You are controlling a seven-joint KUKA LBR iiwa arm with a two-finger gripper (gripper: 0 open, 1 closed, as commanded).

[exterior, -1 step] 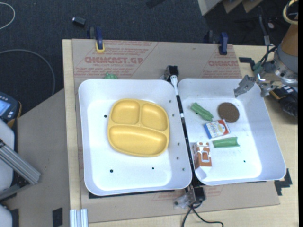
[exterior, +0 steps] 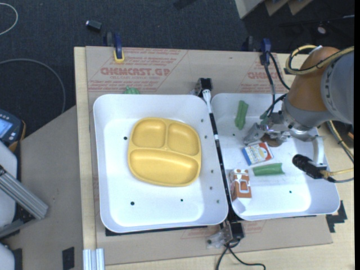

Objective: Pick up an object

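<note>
Two white bins on the tabletop (exterior: 169,66). The left bin (exterior: 109,167) has one yellow divided tray (exterior: 165,151). The right bin (exterior: 292,204) has four items: two green sticks (exterior: 241,113) (exterior: 266,170), a small card (exterior: 257,152), and an orange-brown packet (exterior: 242,184). The gripper (exterior: 269,129) sits low above the card; can't tell the state of the jaws.

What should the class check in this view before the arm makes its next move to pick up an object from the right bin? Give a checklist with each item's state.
1. Objects in right bin: ok.
2. Gripper over that bin: ok.
3. Small carton just below the gripper, uncovered: ok.
4. Green stick lying apart from the green piece: ok.
5. Object already held: cannot tell.
6. Yellow tray in the left bin, out of the way: ok.
</note>
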